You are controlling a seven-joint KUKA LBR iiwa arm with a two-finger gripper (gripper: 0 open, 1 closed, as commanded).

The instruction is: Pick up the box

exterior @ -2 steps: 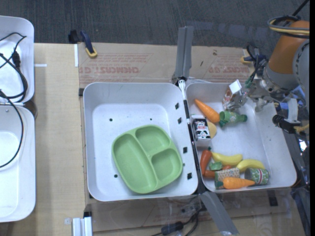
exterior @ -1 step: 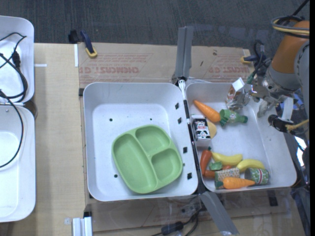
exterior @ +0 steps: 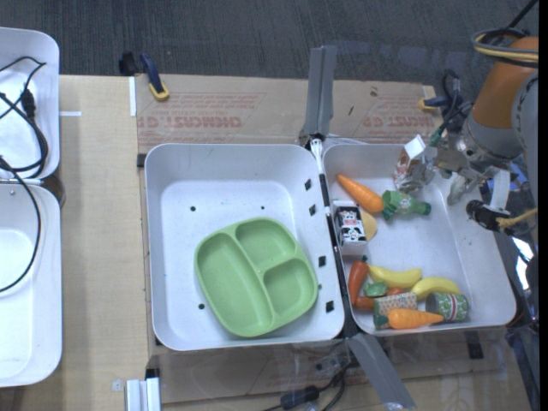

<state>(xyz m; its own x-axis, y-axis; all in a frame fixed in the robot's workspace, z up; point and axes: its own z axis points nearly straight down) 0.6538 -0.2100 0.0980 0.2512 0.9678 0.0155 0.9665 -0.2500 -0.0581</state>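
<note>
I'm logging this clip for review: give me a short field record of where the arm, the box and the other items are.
arm: reaches in from the right, over the right bin's far right corner
gripper: beside a small carton near the right bin's far wall
box: at the right bin's left wall, untouched
left bin: holds a green divided plate
other items: carrot, bananas, can
</note>
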